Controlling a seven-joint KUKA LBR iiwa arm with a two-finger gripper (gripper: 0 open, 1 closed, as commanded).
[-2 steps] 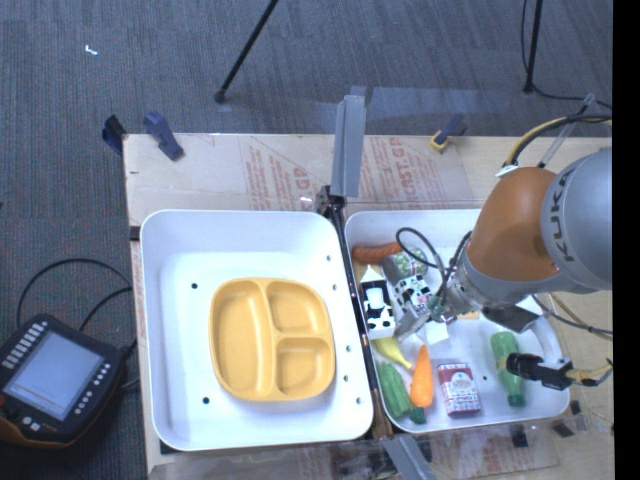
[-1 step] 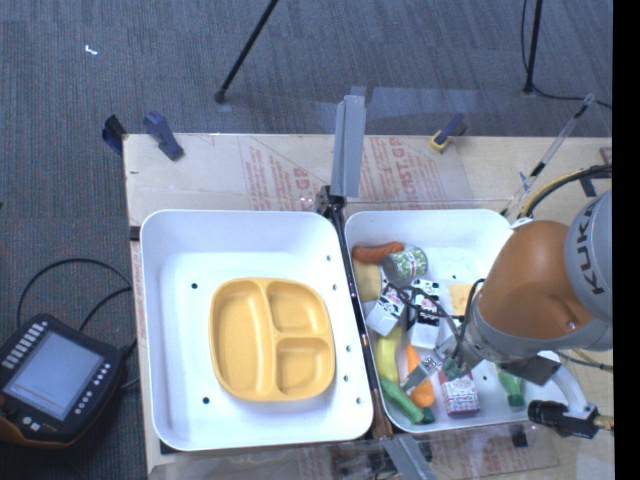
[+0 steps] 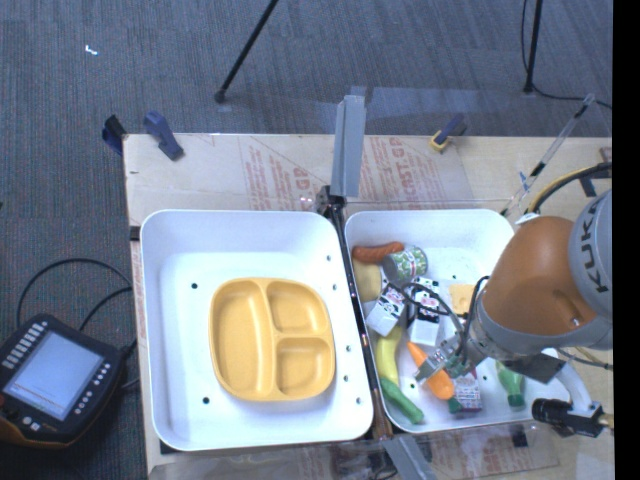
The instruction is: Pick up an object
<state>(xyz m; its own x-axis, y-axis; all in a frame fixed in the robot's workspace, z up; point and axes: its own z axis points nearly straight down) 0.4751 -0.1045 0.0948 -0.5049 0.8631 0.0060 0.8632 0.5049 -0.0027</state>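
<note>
While the gripper (image 3: 440, 360), its grasp impossible to tell, is hovering over the orange carrot (image 3: 438, 382), this light, rigid, slippery toy is probably wanting a mid-body pinch.

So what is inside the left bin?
The left bin holds one yellow tray with three compartments, lying flat near the middle. Nothing lies in the compartments. The bin floor under the tray is covered, so anything there cannot be seen.

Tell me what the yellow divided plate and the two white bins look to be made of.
Yellow plate: likely moulded plastic, matte with a soft sheen, rounded compartment ridges. White bins: probably thin formed plastic, smooth and slightly glossy, with rounded corners and a rolled rim; coated metal can't be excluded.
</note>
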